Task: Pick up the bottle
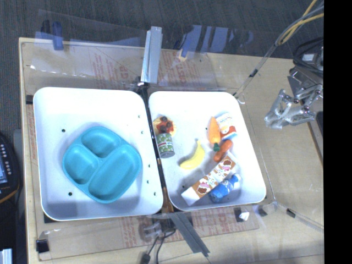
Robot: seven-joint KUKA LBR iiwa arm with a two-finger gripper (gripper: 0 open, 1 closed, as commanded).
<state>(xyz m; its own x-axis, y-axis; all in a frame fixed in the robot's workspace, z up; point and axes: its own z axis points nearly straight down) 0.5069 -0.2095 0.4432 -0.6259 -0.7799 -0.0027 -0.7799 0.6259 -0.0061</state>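
A blue bottle (225, 190) with a pale cap lies on its side in the near right corner of the right bin (248, 147). It rests against a long printed carton (212, 179). A small green-labelled jar (165, 146) stands by the bin's left wall. My gripper (281, 114), a silver metal piece, hangs over the bench to the right of the right bin. It is well apart from the bottle, with nothing in its grasp.
The right bin also holds a banana (192, 157), an orange carrot-like toy (213, 130), a small white carton (224, 120), a red piece (224, 146) and a dark fruit toy (163, 125). A blue divided plate (102, 164) lies in the left bin (49, 114).
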